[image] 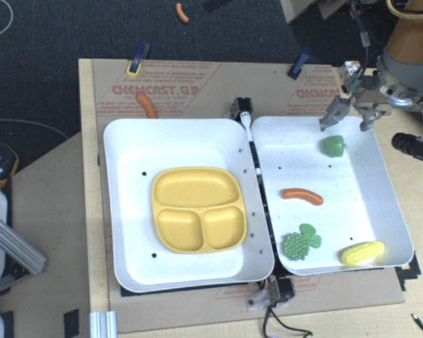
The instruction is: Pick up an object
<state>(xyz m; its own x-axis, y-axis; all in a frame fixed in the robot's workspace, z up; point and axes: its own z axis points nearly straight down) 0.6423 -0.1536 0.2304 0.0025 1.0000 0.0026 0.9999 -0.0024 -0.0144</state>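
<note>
The gripper (350,117), fingers spread apart and holding nothing, hangs just above the green pepper (332,146), which lies slightly toward the bin's (388,189) middle

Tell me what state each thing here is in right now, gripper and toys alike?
gripper: open, empty, above the green pepper
green pepper: lying in the right bin, untouched
sausage: lying mid-bin
broccoli: lying near the front
corn: lying at the front corner
yellow tray: upright in the left bin
</note>
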